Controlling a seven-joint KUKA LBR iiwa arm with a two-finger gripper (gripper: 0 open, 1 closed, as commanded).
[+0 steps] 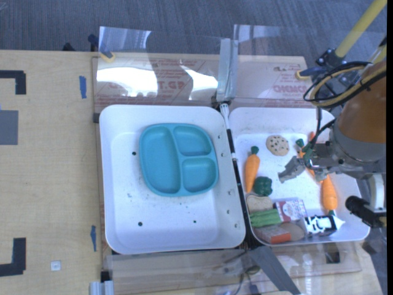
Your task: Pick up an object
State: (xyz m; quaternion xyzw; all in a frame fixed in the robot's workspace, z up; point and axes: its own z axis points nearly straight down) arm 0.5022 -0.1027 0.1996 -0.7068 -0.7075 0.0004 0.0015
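My gripper (pixel 293 168) hangs over the middle of the right bin (pixel 288 126), reaching in from the right. Nothing can be seen held in it. Left of it lies an orange carrot (pixel 251 169) with a green top, and a dark green broccoli piece (pixel 263 185) sits just below that. A round cookie (pixel 277 144) rests toward the bin's back. A second carrot (pixel 329 193) lies to the gripper's right, partly under the wrist. A small green piece (pixel 299 144) sits beside the cookie.
The left bin (pixel 123 214) bears a blue divided plate (pixel 178 159). Along the right bin's front edge lie a green item (pixel 263 217), a red-and-white packet (pixel 291 209), a brown-red piece (pixel 284 232) and a black-and-white object (pixel 320 224). Cables (pixel 334 78) loop above the arm.
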